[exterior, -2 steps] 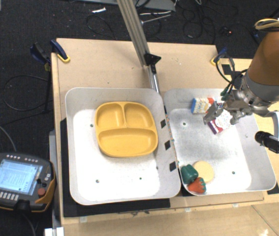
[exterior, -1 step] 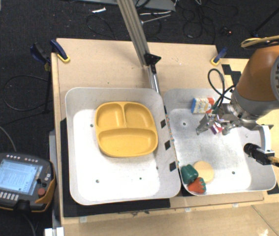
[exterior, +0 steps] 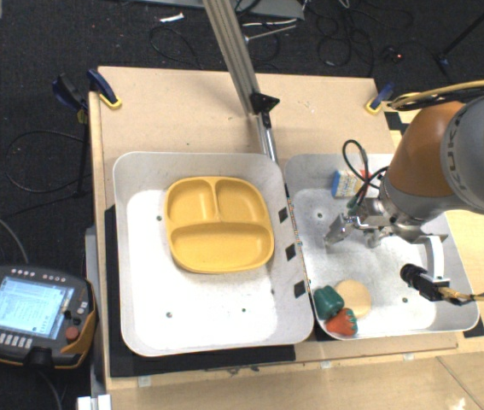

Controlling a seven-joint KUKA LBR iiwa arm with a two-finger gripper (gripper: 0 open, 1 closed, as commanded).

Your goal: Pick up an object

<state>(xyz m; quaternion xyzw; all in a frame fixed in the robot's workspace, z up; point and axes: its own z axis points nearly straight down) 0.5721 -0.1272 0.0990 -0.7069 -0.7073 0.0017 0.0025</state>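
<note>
Overhead slanted view of the tabletop with two white bins side by side. The left bin carries one yellow divided tray with three compartments. The right bin carries the candidate objects and the arm's working end.

The claw hangs over the upper middle of the right bin, below the orange band of the wrist. Its metal fingers appear spread with nothing between them, so it reads as open and holding nothing, though the detail is small.

Key relation: the nearest cluster of objects lies at about 6 o'clock from the claw, in the near left corner of the right bin, well apart from the fingers. The cluster counts three pieces: one green object, one red-orange object just beside it, and one pale tan disc-like piece touching or overlapping both. None has a marked long axis; whether they are stacked cannot be told.

A fourth item, one small blue-and-white object, lies at about 12 o'clock from the claw, near the bin's far rim and closer to the fingers than the cluster.

Judgement: either target calls for a short sideways shift before descent; the crowded cluster risks a grasp that catches two pieces.
</note>
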